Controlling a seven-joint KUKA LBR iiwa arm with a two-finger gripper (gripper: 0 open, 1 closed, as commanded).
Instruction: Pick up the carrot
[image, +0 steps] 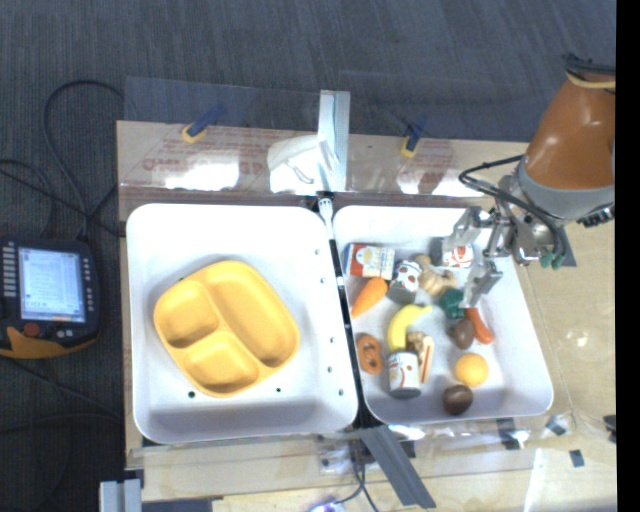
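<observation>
The tapered orange plastic carrot (369, 294) lies by the right white bin's (535, 350) left wall — well apart from the hand (478, 272), which hangs open, holding nothing, over the far-right clutter (a smaller orange-red piece (481, 325) lies just below). Descending here risks grabbing that look-alike instead.

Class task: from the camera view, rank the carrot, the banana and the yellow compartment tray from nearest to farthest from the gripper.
Measured from the gripper above the right bin's upper right:
1. Banana, mid right bin, below-left of the gripper.
2. Carrot, by that bin's left wall; only somewhat farther.
3. Yellow compartment tray, in the left bin, clearly farthest.
</observation>
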